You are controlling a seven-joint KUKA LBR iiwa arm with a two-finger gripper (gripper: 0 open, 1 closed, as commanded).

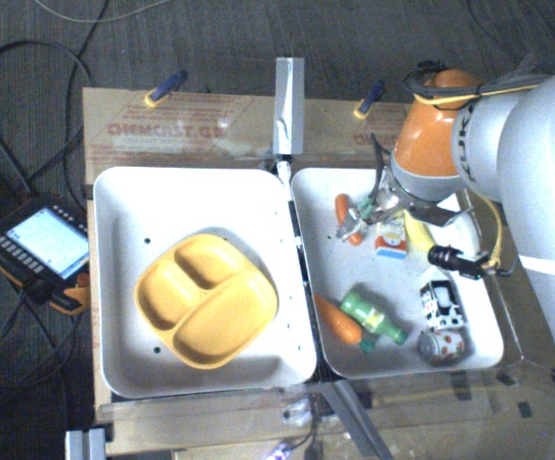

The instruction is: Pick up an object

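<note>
Carrot piece [342, 209] (small, orange, far-left part of the right bin [488, 348]) looks like the target, since the gripper [361, 220] sits right on top of it. Fingertips overlap the piece's lower end near a second small orange bit [356, 239]. Whether the jaws are apart or closed, I cannot tell; the metal tips blur together and nothing shows clearly between them, so no hold can be claimed.

Risks, as judgement: the piece is small and rounded, so a closing pinch could squirt it sideways toward the bin wall. The tips may also land off centre and catch only an edge, which would let it drop on the lift. A small carton [390, 245] with a blue base lies just beside the gripper, next to a yellow item [417, 230]; a wide approach could nudge either one.

Further out in the same bin: a bigger carrot [338, 320] touching a green bottle [373, 316], a black-and-white toy [440, 303] and a grey round thing [442, 345], all well clear. The left bin [124, 199] holds a yellow divided plate [206, 299]. A black cable [464, 260] hangs off the wrist and could snag.
</note>
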